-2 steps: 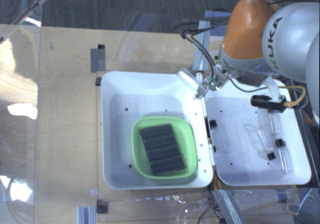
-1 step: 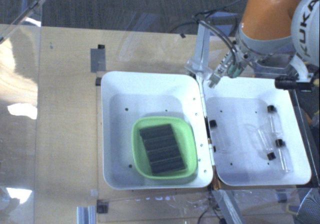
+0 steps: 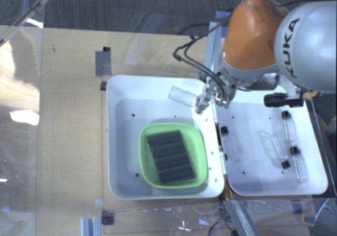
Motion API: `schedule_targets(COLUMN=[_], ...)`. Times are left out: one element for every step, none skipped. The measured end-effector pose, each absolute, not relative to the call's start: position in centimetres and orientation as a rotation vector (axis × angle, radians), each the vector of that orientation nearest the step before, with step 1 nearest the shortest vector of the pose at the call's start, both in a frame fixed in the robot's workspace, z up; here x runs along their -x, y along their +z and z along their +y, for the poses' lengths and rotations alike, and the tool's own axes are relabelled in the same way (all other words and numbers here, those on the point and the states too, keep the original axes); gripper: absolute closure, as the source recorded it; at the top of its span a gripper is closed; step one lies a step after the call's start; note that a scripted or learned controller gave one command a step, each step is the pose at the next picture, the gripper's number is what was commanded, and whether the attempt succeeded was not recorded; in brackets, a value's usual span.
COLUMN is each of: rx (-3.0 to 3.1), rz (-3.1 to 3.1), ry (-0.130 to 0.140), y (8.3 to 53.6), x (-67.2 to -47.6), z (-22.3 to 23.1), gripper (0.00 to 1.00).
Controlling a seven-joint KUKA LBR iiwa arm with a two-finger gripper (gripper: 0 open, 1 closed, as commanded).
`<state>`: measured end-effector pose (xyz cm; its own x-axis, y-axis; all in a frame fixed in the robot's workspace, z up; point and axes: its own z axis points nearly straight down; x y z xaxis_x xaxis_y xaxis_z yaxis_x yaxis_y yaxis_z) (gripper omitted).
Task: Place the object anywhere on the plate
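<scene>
Camera view: one green plate [image 3: 152, 177] in the left bin [image 3: 118, 140], bearing one dark ridged block [image 3: 169, 157], so placement appears done. One gripper [image 3: 206, 101] hangs at the plate's 1 o'clock over the bins' shared wall (finger state: cannot tell), beside one small white cylinder [image 3: 181, 95]. Bins: two, counting the right bin [image 3: 316, 177].

We see grey arm [image 3: 308, 45] entering from right, orange band [image 3: 251, 32] above wrist. Gripper [image 3: 202, 104] points down and leftward, below wrist. We cannot judge its state from this view.
</scene>
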<state>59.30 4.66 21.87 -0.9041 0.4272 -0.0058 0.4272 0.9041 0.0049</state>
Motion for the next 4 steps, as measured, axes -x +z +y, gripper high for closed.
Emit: schedule_targets(rx=[-0.474,-0.268,-0.222,-0.222], rz=[3.098,3.117,3.125,3.116], ry=[0.005,0.004,0.005,0.012], y=[21.9,24.5,20.6,21.8], x=[-55.5,-59.5,-56.5,-56.8], z=[6.7,1.8,6.3,6.4], gripper=[1.00,1.00,1.00,1.00])
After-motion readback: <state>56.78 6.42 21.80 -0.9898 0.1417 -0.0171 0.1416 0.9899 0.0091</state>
